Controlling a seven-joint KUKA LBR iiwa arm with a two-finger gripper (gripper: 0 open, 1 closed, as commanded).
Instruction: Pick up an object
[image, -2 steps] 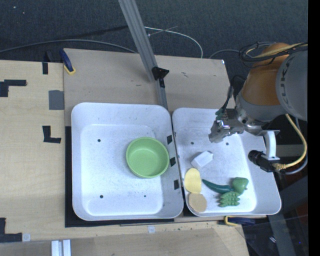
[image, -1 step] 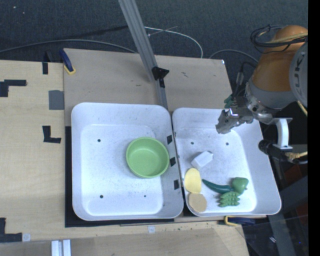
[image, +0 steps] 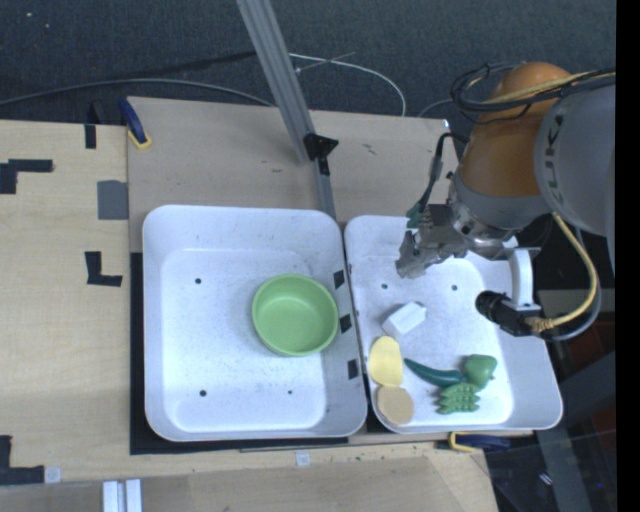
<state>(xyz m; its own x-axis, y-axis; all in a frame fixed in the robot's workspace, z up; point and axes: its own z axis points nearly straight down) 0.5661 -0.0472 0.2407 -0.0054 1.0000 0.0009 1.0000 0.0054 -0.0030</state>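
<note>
- The white block lies tilted in the right bin, near its middle and towards the left wall.
- The gripper hangs over the upper part of that bin, above the block and apart from it, with nothing seen between its fingers; whether it is released or clenched I cannot tell.
- Just below the block sits a yellow piece, and below that, touching it, a tan disc by the front left corner.
- A dark green curved piece runs from beside the yellow piece to a green lump; a leafy green toy lies just under them.
- The arm, orange above the wrist, comes in from the right, with a black cable and fitting over the bin's right rim.
- The left bin holds a green bowl, upright, right of centre.
- Both bins sit side by side, touching, on the bench.
</note>
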